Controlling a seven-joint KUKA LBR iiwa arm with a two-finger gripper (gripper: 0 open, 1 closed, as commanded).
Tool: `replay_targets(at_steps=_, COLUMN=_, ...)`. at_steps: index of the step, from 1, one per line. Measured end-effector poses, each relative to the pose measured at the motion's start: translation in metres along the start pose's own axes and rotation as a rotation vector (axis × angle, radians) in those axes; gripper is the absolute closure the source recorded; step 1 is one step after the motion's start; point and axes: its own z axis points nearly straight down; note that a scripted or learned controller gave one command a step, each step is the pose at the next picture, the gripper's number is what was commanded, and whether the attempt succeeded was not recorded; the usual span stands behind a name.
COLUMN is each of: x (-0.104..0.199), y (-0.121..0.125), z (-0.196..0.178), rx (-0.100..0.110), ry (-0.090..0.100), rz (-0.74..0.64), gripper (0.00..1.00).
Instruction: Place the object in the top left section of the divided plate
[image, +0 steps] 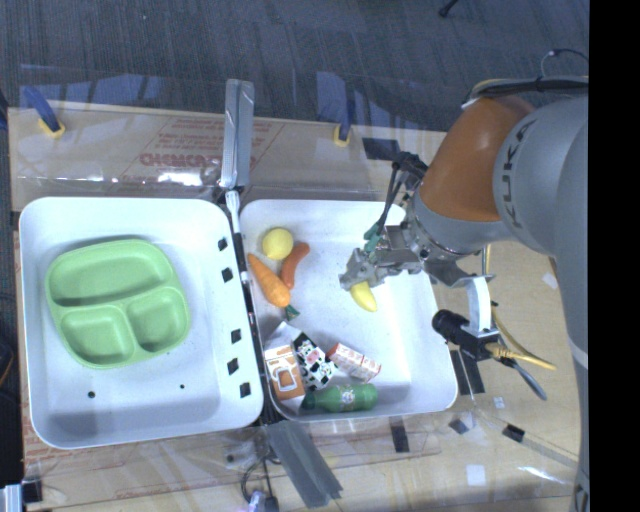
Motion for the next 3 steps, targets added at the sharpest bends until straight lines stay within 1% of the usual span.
replay_targets(at_steps=1, x=0.086, y=-0.010, z=-0.007, rx=0.002, ry=0.000, rz=0.143, gripper=1.00)
replay_targets(at_steps=2, x=0.166, y=-0.034, z=-0.012, rx=0.002, ry=-0.001, rz=-0.008, gripper=1.00)
replay_targets(at_steps=3, x=0.213, y=0.000, z=0.019, rx=0.002, ry=-0.003, rz=0.064, gripper=1.00)
